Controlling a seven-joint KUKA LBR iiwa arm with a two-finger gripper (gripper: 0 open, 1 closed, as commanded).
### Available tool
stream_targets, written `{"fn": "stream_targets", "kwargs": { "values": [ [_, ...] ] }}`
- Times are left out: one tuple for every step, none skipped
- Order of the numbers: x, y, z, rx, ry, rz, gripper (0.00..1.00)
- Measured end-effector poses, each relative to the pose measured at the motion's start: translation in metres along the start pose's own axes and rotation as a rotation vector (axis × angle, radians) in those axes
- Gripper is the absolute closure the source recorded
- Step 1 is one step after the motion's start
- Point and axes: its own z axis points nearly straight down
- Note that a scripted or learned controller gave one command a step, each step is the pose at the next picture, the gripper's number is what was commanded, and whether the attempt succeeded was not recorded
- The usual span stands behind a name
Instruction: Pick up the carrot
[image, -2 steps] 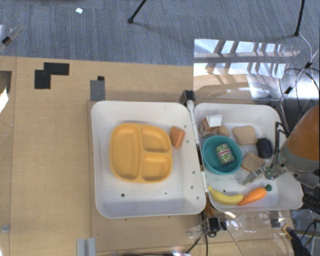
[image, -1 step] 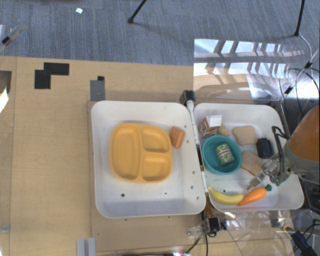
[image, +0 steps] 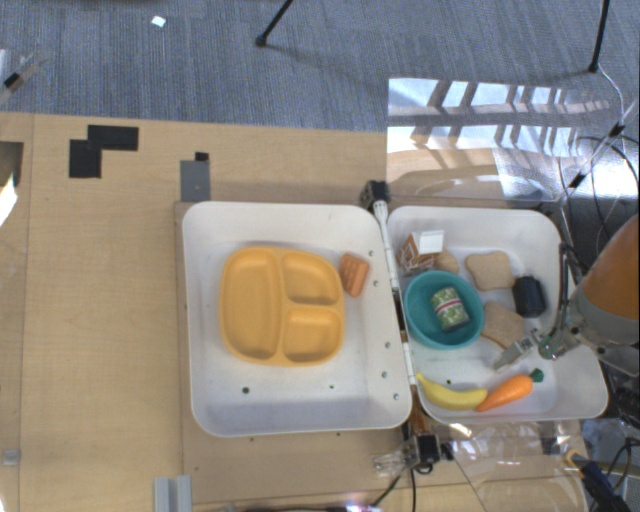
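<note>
The arm (image: 612, 285) enters from the right edge of the camera view, its orange band rounded and large against the frame's side, the grey wrist below it. The gripper (image: 512, 353) reaches leftward and slightly down at a slant, its metal fingers (image: 520, 349) slender and low; their spread cannot be made out at this size.

Two bins sit side by side on the tabletop (image: 100, 330). The left bin (image: 220, 400) holds a divided plate (image: 282, 303), with a small block (image: 353, 273) just beside the plate's right rim. In the right bin (image: 575, 400), a bowl (image: 420, 320) holding a can (image: 451, 308) stands at the left. A carton (image: 420, 250) and bread slices (image: 488, 268) lie behind the bowl. A banana (image: 448, 391) and the carrot (image: 507, 390) lie along the near wall. The hand (image: 528, 347) hangs just behind the carrot.
</note>
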Motion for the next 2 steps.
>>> {"fn": "stream_targets", "kwargs": {
  "values": [
    [0.014,0.005,-0.024,0.001,0.000,-0.436,0.00],
    [0.002,0.002,-0.001,0.000,-0.002,-0.246,0.00]
  ]
}}
